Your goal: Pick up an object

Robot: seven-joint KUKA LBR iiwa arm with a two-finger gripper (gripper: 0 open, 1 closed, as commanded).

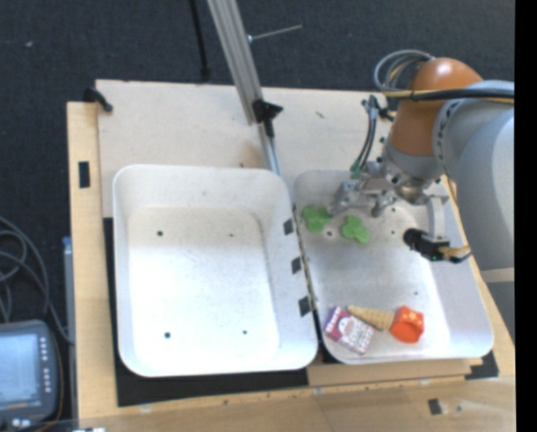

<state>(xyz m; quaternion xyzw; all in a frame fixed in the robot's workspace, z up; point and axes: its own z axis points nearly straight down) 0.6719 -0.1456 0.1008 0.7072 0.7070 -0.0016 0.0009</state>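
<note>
At the near edge of the right bin (pixel 387 275) lie three things in a row. A packet (pixel 349 329) sits farthest left, tilted, its long axis running from far-left to near-right. Touching it is a cone (pixel 369 314) lying on its side, long axis roughly left to right, with the narrow tip toward the packet and the wide end against an orange piece (pixel 408 324).

Farther back, in the far-left part of the same bin, a green lump (pixel 315 218) lies close to the wall shared with the left bin (pixel 205 259). A second green lump (pixel 356 231) lies just to its right and slightly nearer. Each is too rounded to show a clear long axis, but the pair lines up from far-left to near-right.

The gripper (pixel 362 205) hangs just above and behind the second lump, very close to it. Whether it is released or clenched cannot be told, and nothing shows in its grasp. The arm (pixel 470 169) reaches in from the right. Beyond, a slanted metal pole (pixel 237 48) rises from the bench (pixel 160 124).
</note>
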